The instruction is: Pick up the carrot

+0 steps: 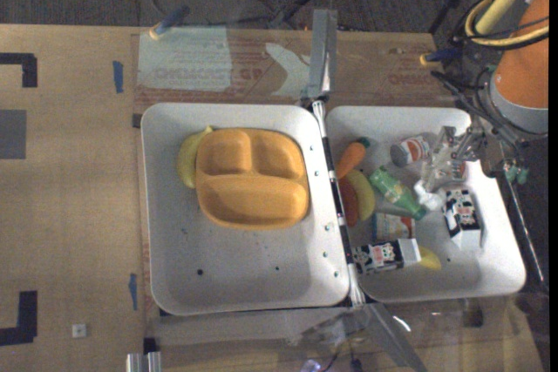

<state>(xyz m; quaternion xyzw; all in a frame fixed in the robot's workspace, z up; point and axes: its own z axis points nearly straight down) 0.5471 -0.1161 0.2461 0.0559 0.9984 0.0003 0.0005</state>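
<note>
The carrot, orange with a green top, lies in the right bin at its upper left, close to the divider between the bins. My gripper hangs over the right half of that bin, well to the right of the carrot and apart from it. It is above a small can and a green bottle. Nothing shows in its grasp.
Below the carrot lie a red and yellow fruit, a blue box, two cow-print cartons and a small banana. The left bin holds an orange divided plate over a yellow piece.
</note>
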